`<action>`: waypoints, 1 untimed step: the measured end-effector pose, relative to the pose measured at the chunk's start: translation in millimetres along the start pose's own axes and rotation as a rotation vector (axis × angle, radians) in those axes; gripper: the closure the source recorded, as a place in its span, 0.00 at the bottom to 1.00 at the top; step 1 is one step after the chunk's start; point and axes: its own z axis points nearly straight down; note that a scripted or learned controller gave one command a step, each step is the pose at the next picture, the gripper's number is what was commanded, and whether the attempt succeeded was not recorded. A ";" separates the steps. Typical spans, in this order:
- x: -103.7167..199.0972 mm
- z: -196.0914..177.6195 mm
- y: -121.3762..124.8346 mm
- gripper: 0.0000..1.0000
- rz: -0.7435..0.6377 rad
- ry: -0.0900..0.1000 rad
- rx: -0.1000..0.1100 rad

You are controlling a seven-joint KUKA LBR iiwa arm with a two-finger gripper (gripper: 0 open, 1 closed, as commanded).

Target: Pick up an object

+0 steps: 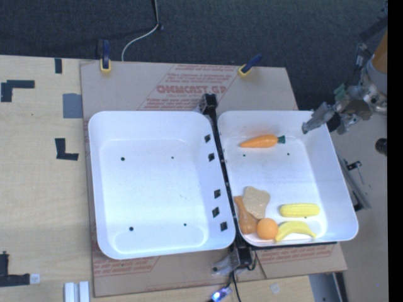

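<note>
On the table (pixel 38 168), the left bin (pixel 151 121) holds nothing; the right bin (pixel 327 168) gathers the pickings. The carrot (pixel 259 141) lies alone, easiest to reach; bread (pixel 255 201), corn (pixel 299 210), banana (pixel 295 231) and orange (pixel 267 229) crowd one corner. The pincer (pixel 315 121) hovers over the rim, whether open I cannot tell.

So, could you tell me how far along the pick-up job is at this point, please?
Nothing looks done yet. The gripper sits by the right bin's far right corner, nothing visible in it. The carrot lies apart from it; the bread slice, orange, corn and banana rest at the near end. Reaching, grasping and lifting all remain.
</note>
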 end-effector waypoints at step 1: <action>131.0 -186.0 44.9 0.00 -0.015 0.001 -0.022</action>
